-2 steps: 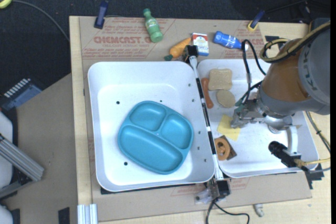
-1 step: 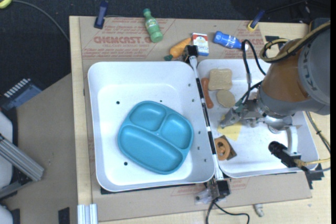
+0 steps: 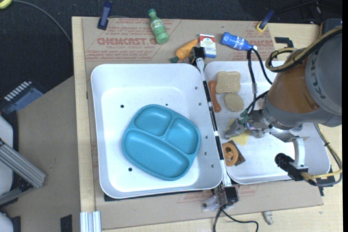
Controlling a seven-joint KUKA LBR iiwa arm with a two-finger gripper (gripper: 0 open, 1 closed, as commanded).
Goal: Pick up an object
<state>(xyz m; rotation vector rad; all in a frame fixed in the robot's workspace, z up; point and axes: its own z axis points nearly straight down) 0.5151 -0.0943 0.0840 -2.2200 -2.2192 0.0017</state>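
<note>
- Dark carpet surrounds a bench (image 3: 136, 43) carrying two white bins side by side.
- Left bin (image 3: 109, 89): holds a blue divided tray (image 3: 160, 141), lying flat near the centre.
- Right bin (image 3: 261, 174): holds a square of toast (image 3: 228, 82), a round cookie (image 3: 234, 101) just below it, an orange carrot (image 3: 215, 101) along the left wall, a pretzel (image 3: 230, 154) near the front left.
- Behind the bins: a green bottle (image 3: 159, 27), a blue bottle (image 3: 235, 41), a small carton (image 3: 207, 45).
- Arm (image 3: 296, 92): reaches over the right bin from the right.
- Gripper (image 3: 237, 129): low over the bin floor, between cookie and pretzel; whether it is released or clenched cannot be told.
</note>
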